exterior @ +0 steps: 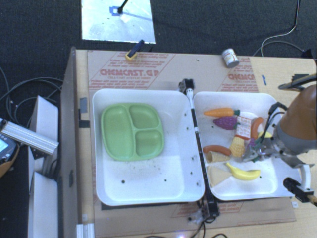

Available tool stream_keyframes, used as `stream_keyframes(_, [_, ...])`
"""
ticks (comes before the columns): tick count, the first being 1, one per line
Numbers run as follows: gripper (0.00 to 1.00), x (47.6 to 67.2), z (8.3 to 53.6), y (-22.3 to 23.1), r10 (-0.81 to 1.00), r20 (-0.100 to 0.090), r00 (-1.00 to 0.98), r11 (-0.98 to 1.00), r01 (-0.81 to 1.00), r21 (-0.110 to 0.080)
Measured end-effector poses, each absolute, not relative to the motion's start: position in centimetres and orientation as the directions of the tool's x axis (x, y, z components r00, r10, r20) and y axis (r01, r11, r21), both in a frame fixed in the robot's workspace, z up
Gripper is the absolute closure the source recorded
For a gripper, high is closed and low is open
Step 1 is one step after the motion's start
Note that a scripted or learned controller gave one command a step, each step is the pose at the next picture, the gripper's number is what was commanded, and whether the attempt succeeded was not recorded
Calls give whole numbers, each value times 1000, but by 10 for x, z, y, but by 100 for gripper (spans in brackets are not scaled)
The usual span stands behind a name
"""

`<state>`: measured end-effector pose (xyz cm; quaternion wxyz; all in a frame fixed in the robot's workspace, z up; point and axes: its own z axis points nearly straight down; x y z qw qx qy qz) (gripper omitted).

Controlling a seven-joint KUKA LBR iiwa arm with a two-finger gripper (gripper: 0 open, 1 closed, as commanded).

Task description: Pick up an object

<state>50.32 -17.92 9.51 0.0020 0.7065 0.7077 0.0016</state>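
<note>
The right bin (267, 190) holds several toy foods. An orange carrot (221, 112) and a purple piece (225, 123) lie at the back, with a white and red box (243, 126) and an orange sausage (256, 127) beside them. A yellow corn cob (238, 145), a red sausage (217, 149), a banana (242, 172) and a pale wedge (217, 175) lie nearer the front. My gripper (255, 151) hangs low over the bin's middle, just right of the corn and above the banana. The grey and orange arm (298, 125) hides the bin's right side.
A green divided plate (132, 131) lies in the left bin (148, 192). On the bench behind the bins are a small metal can (229, 57) and a yellow and blue tool (133, 50). A grey sheet (117, 13) lies farther back.
</note>
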Motion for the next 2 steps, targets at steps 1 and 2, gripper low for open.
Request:
stream_keyframes(1, [100,520,85,-120,1000,1,-4,4,1000,3])
stream_keyframes(2, [100,553,185,-36,1000,1,-5,5,1000,4])
